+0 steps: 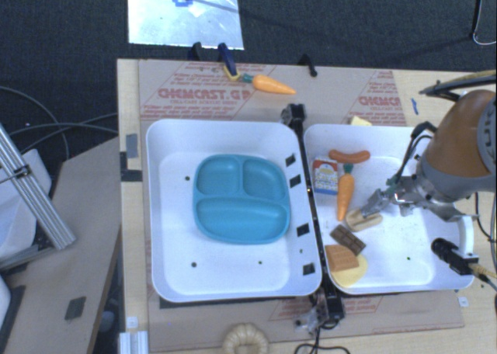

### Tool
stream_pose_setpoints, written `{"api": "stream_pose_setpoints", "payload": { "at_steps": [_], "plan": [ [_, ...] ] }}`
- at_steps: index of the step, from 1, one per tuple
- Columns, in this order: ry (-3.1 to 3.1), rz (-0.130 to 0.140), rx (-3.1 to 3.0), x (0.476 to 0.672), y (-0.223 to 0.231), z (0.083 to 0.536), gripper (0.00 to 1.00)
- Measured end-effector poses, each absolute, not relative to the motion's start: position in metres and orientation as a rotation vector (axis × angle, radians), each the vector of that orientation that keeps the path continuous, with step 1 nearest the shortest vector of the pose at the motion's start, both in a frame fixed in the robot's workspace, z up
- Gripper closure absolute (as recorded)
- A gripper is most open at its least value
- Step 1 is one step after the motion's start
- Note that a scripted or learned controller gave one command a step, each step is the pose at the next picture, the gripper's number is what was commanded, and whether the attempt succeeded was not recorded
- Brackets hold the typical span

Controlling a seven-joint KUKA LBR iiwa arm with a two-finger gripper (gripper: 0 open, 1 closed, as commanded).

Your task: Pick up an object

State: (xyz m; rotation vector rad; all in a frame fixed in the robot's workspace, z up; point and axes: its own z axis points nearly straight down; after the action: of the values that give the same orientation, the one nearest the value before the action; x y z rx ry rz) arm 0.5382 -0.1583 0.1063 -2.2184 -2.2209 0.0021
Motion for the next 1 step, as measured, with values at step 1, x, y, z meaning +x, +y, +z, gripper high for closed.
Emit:
{"api": "stream_pose_setpoints", "payload": {
  "at_steps": [1],
  "plan": [
    [-2.224,-0.003,-2.223,0.5402,-0.1593,0.0871,0.0]
  ]
}}
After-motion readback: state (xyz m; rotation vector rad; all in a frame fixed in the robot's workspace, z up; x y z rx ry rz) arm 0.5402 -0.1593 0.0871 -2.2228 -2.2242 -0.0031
